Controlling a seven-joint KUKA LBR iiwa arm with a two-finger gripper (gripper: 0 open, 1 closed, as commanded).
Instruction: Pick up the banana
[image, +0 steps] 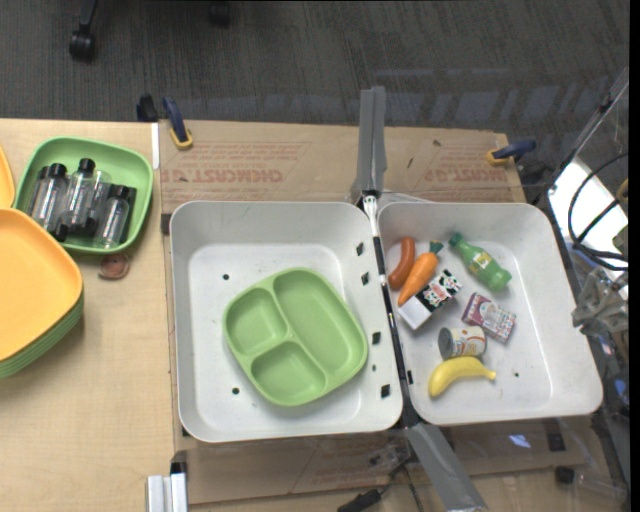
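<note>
At the bench's left edge, a stack of orange plates (30, 290) is seen, cut off by the frame. Just behind it, a green square tray (88, 192) is set near the back-left corner, and 3 or 4 small dark-capped bottles (80, 200) are laid in it.

The left bin (190, 330) is placed at the middle of the bench. A green divided plate (293, 335) with 3 compartments is laid at its centre, turned at an angle to the bin's walls.

The right bin (540, 300) is set touching the left one along a shared edge. Along its left wall, a sausage (402, 262) and a carrot (418, 277) are laid side by side, with a small black-and-white carton (430, 298) just in front of them. A green bottle (480, 262) is laid near the back wall. A pink packet (489, 318) is placed near the bin's middle, with a small can (461, 343) beside it.

The banana (458, 376) is found near the front edge of the right bin, just in front of the can and almost touching it; its other sides are left unobstructed.

The state of the jaws cannot be told.
</note>
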